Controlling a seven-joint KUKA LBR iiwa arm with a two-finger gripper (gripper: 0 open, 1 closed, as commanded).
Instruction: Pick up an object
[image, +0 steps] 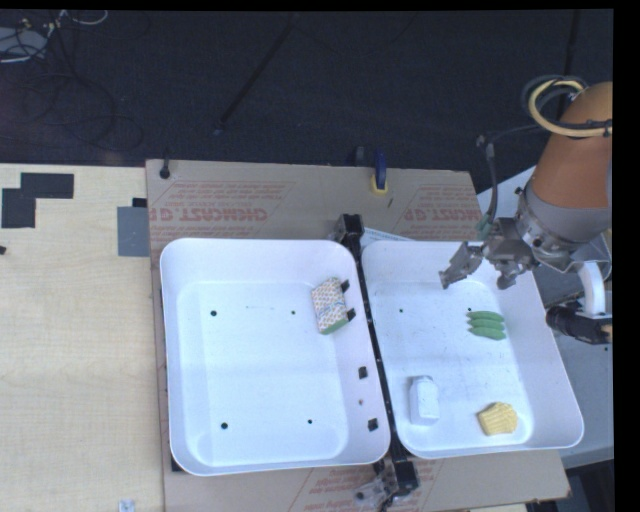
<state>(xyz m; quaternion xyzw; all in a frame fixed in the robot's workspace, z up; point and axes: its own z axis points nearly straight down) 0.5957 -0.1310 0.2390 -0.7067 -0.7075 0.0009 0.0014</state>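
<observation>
Green pod (486, 324): lying in right bin (560, 420), near the gripper (478, 270).
Handling: probably light, soft; gripping across its middle is looking best.
Fingers: spreading apart, holding nothing.

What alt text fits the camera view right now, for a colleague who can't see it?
The end effector hangs open over the far side of the right bin, holding nothing. That bin holds a green pod, a white block and a yellow piece; the left bin holds a patterned object.
</observation>
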